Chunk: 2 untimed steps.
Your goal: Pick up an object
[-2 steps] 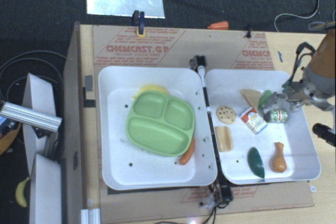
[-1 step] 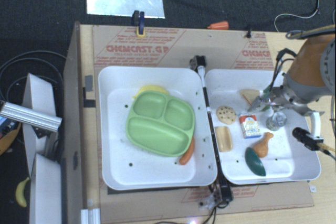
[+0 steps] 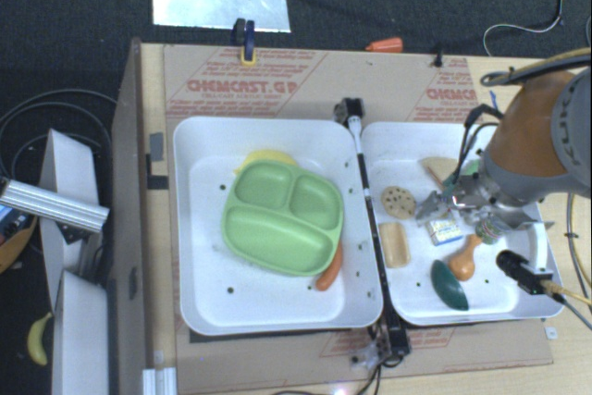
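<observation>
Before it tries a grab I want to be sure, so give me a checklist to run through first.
1. The hand is over the right bin: ok.
2. Things to pick in that bin: ok; cookie, blue-and-white box, tan bar, green-headed spoon.
3. The hand is centred on one thing: cannot tell; it hangs near the blue-and-white box.
4. The hand holds something: cannot tell.
5. Blue-and-white box free of neighbours: not ok; the spoon's handle lies right beside it.
</observation>
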Motion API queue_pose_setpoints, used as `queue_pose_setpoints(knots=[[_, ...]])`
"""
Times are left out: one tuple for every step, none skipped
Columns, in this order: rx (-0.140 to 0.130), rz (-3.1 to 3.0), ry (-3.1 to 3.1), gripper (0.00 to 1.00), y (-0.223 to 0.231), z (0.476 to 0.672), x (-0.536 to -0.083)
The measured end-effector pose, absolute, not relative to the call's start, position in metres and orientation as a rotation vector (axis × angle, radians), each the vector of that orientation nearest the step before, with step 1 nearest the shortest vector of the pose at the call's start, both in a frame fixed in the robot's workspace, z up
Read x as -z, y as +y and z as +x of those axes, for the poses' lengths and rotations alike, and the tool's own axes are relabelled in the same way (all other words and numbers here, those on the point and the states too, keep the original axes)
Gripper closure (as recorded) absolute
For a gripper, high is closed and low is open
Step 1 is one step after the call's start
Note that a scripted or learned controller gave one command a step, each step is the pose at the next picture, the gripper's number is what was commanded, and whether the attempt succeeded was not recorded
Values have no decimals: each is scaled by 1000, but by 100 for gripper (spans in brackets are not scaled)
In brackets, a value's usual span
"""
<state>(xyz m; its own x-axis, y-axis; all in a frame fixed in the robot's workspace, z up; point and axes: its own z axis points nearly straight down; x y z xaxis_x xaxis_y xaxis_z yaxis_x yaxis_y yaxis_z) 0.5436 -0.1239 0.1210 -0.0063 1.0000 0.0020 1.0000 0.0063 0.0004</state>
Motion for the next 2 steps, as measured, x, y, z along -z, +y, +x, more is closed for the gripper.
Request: queue_pose_setpoints(knots=[[3,-2232,-2225,0,-167,499,-86],[6,-2222,-2227,100,-163,500,-96]])
